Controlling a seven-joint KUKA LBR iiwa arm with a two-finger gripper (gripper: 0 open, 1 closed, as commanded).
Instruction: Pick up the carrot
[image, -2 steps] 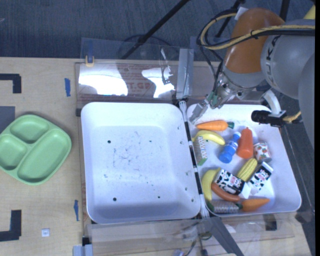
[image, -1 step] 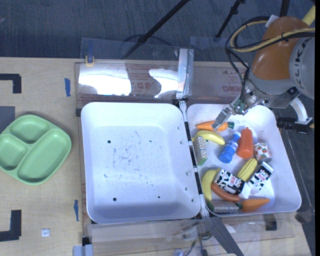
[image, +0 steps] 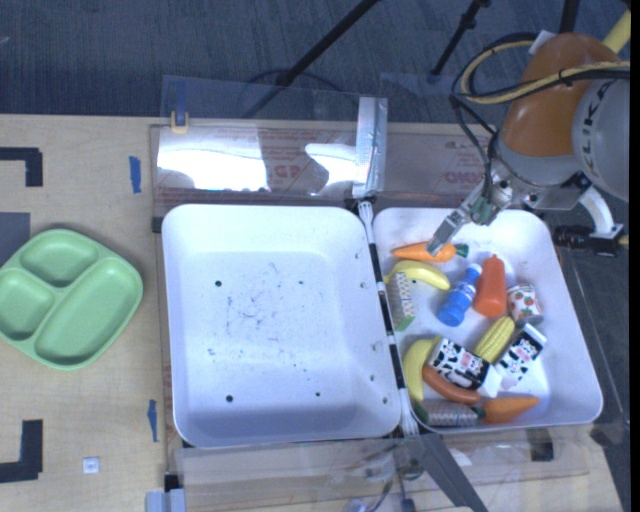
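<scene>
An orange carrot (image: 418, 251) with a green tip lies near the back left of the right bin (image: 575, 345), just above a yellow banana (image: 420, 274). My gripper (image: 443, 238) reaches down from the arm at the upper right and its tip sits right over this carrot's right half, touching or nearly touching it. A second orange carrot (image: 512, 407) lies at the front of the same bin.
The right bin is crowded: a blue bottle (image: 458, 300), an orange bottle (image: 490, 287), a corn cob (image: 494, 338), a second banana (image: 414, 365), a black-and-white carton (image: 460, 365). The left bin (image: 270, 310) lies beside it. A green divided plate (image: 65, 297) rests far left.
</scene>
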